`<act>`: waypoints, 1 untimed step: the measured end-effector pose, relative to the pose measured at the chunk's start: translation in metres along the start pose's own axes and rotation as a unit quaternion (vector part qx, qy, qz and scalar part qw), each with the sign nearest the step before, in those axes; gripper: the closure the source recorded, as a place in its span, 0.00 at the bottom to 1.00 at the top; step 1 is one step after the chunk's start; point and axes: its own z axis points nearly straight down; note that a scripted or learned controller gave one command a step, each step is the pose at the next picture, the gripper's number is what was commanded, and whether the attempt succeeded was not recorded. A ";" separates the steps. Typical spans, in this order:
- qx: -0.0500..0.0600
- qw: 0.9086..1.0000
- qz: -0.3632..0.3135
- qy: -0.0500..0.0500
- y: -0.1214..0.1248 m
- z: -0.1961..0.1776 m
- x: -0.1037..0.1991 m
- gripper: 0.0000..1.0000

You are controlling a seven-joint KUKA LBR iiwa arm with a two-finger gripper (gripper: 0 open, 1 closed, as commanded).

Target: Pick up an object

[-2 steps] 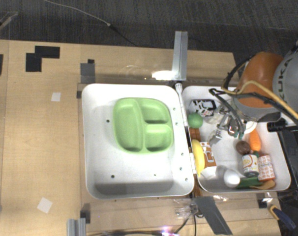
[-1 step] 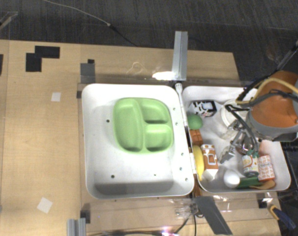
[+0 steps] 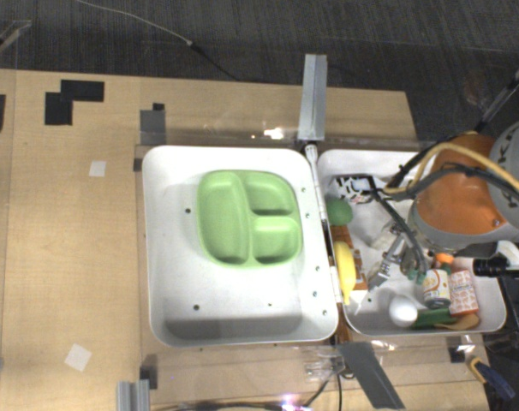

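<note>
My gripper (image 3: 383,272) reaches down into the right bin (image 3: 362,322) below the orange wrist band (image 3: 459,200). Its tip hangs just right of a yellow banana-like piece (image 3: 347,268) and above a white egg-shaped object (image 3: 402,312). A round green object (image 3: 338,211) lies near the bin's left wall. A small can (image 3: 435,288) and a red-and-white carton (image 3: 464,294) sit to the gripper's right, with a dark green item (image 3: 432,318) in front of them. The arm hides part of the bin's middle.
The left bin (image 3: 170,298) holds a light green divided plate (image 3: 247,217). A metal post (image 3: 313,97) stands behind the seam between the bins. Black cables (image 3: 372,192) trail over the right bin's back. Wooden bench surface (image 3: 62,255) spreads to the left.
</note>
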 end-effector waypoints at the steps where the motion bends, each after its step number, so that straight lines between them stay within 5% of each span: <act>1: -0.004 1.000 -0.003 -0.005 0.005 -0.012 -0.002 1.00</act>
